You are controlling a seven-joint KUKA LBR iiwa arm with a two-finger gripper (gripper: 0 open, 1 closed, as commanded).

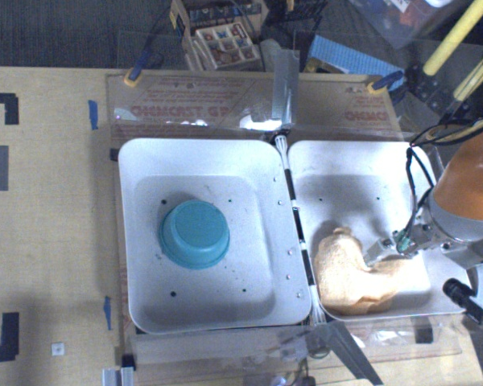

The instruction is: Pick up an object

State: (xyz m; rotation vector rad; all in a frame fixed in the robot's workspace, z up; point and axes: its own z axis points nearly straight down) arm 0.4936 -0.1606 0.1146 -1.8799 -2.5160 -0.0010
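Note:
A teal bowl point(195, 233) lies upside down in the middle of the left bin point(145, 167). A tan, bread-like soft object point(344, 273) lies at the front of the right bin point(338, 163), curving to the right. My gripper point(389, 249) hangs low in the right bin, right at the upper right part of the tan object, with the orange-banded arm point(467, 183) coming in from the right. The finger area is small and partly hidden by the wrist.
Clear plastic panels and cardboard point(201, 107) stand behind the bins. A metal divider point(294, 215) runs between the two bins. Black cables point(419, 175) loop beside the wrist. The wooden bench point(40, 256) spreads to the left.

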